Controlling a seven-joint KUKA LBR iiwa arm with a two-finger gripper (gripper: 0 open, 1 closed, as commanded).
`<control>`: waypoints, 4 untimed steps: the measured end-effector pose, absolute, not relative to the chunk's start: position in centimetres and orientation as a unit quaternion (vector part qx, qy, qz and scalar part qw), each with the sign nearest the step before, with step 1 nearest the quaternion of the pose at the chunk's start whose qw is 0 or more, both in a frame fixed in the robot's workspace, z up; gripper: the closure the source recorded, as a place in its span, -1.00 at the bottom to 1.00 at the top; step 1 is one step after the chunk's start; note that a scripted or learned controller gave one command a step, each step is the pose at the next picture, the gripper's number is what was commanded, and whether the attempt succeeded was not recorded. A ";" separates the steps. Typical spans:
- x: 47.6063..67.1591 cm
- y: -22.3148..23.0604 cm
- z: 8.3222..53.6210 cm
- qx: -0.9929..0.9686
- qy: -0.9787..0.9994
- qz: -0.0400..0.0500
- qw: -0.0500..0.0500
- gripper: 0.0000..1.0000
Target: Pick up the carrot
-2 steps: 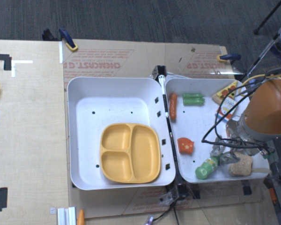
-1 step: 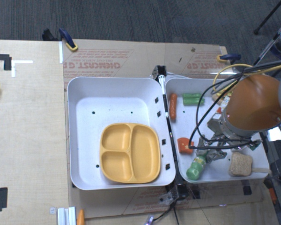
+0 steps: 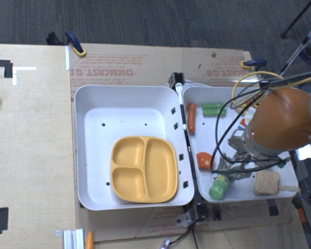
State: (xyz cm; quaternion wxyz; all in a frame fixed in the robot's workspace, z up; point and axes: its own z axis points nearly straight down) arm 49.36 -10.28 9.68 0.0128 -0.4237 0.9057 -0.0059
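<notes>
The carrot (image 3: 191, 117) is a slim orange stick lying lengthwise against the left wall of the right bin (image 3: 233, 198), near its far end. My gripper (image 3: 236, 165) hangs low over the middle of that bin, mostly covered by the orange wrist band (image 3: 280, 119) and looping cables. It sits to the right of the carrot and nearer the camera, well apart from it. Nothing shows held in it.
The right bin also holds a green block (image 3: 213, 109) by the carrot, a red-orange piece (image 3: 204, 161), a green bottle-like item (image 3: 217, 189) and a tan bread slice (image 3: 266, 182). In the left bin (image 3: 93, 139) lies a yellow divided plate (image 3: 144, 168).
</notes>
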 end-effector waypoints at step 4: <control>50.2 -1.9 23.6 -0.420 0.908 0.001 0.001 -1.00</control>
